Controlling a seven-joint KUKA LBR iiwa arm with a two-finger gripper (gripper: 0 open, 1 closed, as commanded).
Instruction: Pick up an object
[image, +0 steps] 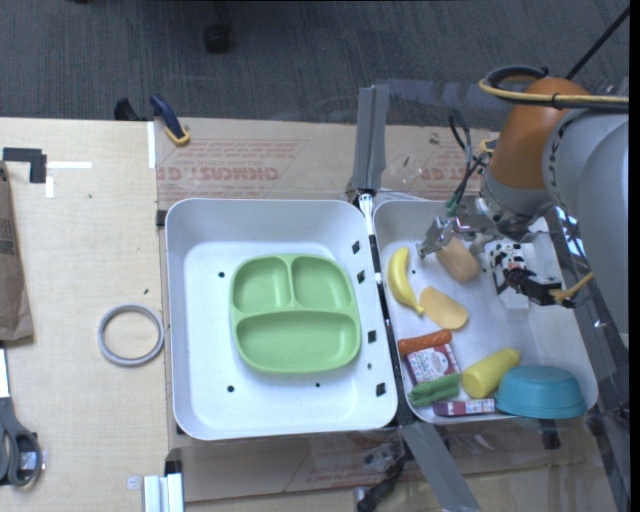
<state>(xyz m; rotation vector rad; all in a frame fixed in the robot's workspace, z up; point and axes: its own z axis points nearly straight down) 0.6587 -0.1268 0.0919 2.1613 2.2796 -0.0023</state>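
My gripper (474, 256) hangs over the back of the right bin (560, 330), open, its fingers spread wide. A tan rounded lump (458, 263) lies on the bin floor right by the left finger (436, 241), not gripped. In front of it are a yellow banana (400, 277), an orange-yellow slice (443, 307), a red packet (430, 352), a green pod (434, 389), a yellow cylinder (489, 371) and a blue bowl (540, 391).
The left bin (190, 300) holds a green divided plate (295, 313). On the bench to the left lie a grey tape ring (131, 333) and a brown bag (12, 265). A metal divider (368, 150) runs between the bins at the back.
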